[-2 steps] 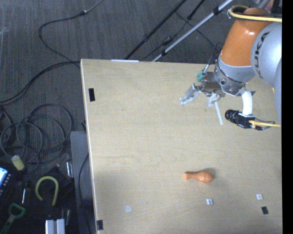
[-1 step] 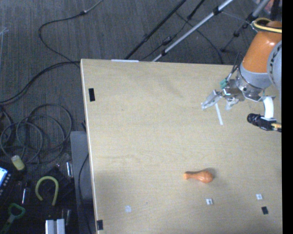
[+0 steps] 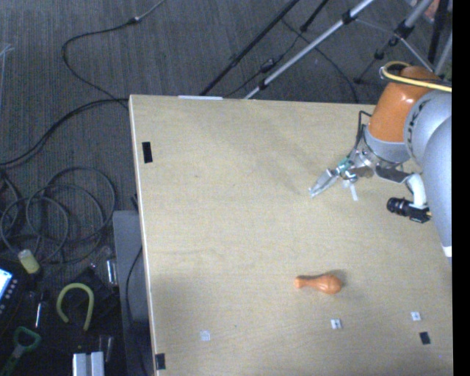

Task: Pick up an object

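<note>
Your fingers are open with nothing between them, up near the right side of the worktop, and the orange toy lies flat well below them, its thin end pointing left.

Dark grey carpet floor all around, ribbed texture. Pale wooden bench top taking up most of the middle and 3 o'clock side, with a small black tape mark near its 9 o'clock edge and a few tiny tags down at 5 o'clock. Black cables looped in a messy pile at 9 o'clock (proper spaghetti). Green hook-shaped thing at 7 o'clock. Light-stand legs crossing at 1 o'clock. Soft, even light, brighter toward 12 o'clock on the bench.
</note>
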